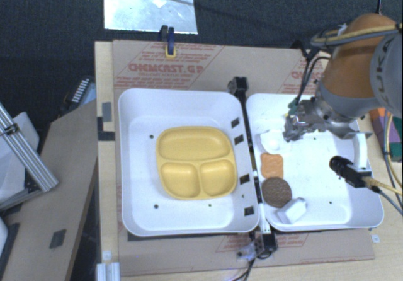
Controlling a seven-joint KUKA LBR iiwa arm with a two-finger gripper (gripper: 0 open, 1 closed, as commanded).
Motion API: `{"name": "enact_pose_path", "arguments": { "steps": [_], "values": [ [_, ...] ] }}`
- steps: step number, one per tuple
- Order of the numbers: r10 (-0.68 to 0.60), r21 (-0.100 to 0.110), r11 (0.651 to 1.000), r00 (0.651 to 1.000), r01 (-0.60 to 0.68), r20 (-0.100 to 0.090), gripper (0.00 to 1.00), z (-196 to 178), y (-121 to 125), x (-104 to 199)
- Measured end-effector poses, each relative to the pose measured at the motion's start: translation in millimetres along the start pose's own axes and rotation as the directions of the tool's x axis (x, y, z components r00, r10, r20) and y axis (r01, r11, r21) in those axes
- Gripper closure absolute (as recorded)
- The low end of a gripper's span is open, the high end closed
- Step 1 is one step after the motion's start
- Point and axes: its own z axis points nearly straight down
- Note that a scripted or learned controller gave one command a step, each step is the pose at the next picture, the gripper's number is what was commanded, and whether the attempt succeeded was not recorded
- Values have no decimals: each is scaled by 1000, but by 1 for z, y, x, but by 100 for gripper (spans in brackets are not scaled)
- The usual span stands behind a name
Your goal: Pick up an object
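One claw hovering above white piece.

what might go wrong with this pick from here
1. The gripper hangs by the small white object near the right bin's left wall, so it may close beside it and come up with nothing.
2. The orange piece and brown round piece lie close below, so a descent slightly off could knock them.
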Motion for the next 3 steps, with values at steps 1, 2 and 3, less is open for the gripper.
{"name": "enact_pose_path", "arguments": {
  "steps": [1, 2, 3],
  "values": [
    [1, 0, 1000, 1000, -1, 0, 100, 10, 10, 53],
    [-2, 0, 1000, 1000, 2, -1, 100, 1, 23, 102],
    [1, 1, 1000, 1000, -1, -1, 100, -8, 28, 154]
  ]
}}
